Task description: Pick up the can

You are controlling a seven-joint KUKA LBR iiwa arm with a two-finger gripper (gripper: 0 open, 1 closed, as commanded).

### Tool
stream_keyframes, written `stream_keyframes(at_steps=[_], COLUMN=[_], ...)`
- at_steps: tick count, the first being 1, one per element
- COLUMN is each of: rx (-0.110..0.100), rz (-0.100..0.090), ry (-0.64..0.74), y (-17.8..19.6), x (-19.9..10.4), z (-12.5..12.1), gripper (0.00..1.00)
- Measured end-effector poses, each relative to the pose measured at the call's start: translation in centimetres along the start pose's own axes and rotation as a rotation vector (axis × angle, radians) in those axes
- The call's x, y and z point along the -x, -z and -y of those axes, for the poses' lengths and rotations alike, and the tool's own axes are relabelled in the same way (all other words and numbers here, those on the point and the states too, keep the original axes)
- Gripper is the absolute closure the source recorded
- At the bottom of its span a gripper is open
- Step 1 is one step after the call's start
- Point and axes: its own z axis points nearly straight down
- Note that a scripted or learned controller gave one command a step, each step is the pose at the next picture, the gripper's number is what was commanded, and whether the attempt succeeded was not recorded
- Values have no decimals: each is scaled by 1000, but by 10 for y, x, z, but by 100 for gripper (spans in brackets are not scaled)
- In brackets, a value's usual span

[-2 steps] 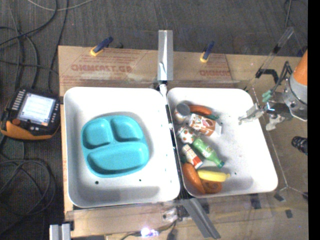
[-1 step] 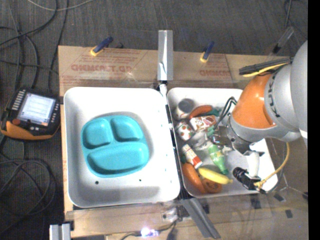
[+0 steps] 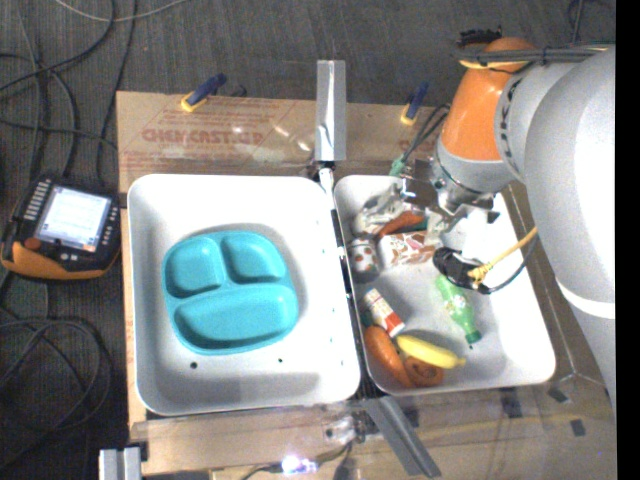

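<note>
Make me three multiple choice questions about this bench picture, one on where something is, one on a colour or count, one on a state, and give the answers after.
1. Where is the banana?
A. In the left bin, on the tray
B. In the right bin, near its front edge
C. On the floor beside the tablet

2. What colour is the divided tray in the left bin?
A. Turquoise blue
B. Red
C. Black

3. How does the green bottle rest?
A. Standing upright
B. Lying on its side on the bin floor
C. Balanced on top of the banana

Answers: 1 B, the yellow fruit lies by the front wall of the right bin. 2 A, the three-compartment tray is turquoise. 3 B, its full length shows flat on the white floor.
</note>
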Motion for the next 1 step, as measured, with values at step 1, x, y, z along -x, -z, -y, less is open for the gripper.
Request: stream_keyframes(at_steps=[1], rx=[-1], rz=[-6], ry=[-143], y=[-71], x=[24], z=[-74], gripper=[0])
